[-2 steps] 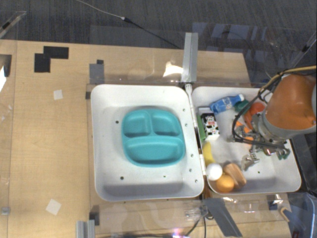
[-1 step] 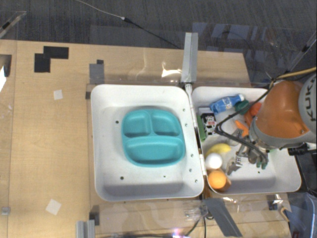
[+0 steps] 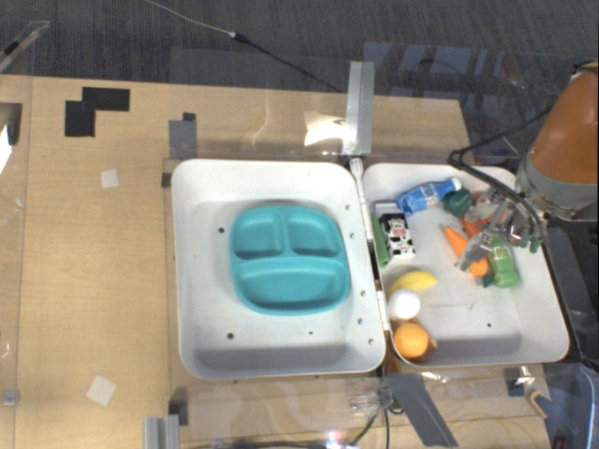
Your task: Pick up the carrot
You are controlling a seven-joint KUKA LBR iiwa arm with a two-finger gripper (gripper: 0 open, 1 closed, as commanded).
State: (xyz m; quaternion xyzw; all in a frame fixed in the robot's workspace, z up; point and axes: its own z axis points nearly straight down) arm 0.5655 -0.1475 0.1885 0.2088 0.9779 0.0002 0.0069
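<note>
Camera view has the carrot (image 3: 456, 239) lying in the right bin (image 3: 538, 340), right-center of the frame, with the gripper (image 3: 479, 251) right over its lower end; honestly can't tell its state. Blue bottle (image 3: 429, 196) above-left, lemon (image 3: 416, 281) lower left, teal tray (image 3: 288, 258) next door.

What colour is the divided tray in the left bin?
Teal tray, plain, no pattern; seen in the camera view.

Wooden bench (image 3: 84, 279) is carrying 2 shallow white bins side by side, touching at the middle: left bin (image 3: 201, 344), right bin (image 3: 538, 330). Black tape patches (image 3: 94, 108) and small pale squares (image 3: 110, 178) are lying on bench's left part.
</note>
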